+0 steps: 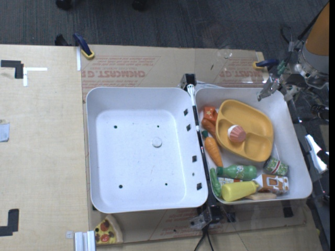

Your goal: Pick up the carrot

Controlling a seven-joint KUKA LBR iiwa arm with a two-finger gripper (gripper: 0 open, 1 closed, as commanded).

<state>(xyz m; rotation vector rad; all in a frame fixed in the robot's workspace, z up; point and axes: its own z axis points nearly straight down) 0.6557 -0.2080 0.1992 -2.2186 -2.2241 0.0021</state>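
Carrot (213,150): right bin (299,156), against its left wall, beside the yellow plate (251,135), long axis far-to-near; tool (272,88) hovers at the far-right rim, grip state not discernible; carrot lies down-left of it.

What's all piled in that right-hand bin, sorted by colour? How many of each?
Orange or red: 2, the carrot and a red-orange piece above it
Yellow: 2, the divided plate and a yellow bottle
Green: 2, a green bottle and a small can
Pink: 1, a ball on the plate
Printed carton: 1
Total: 8
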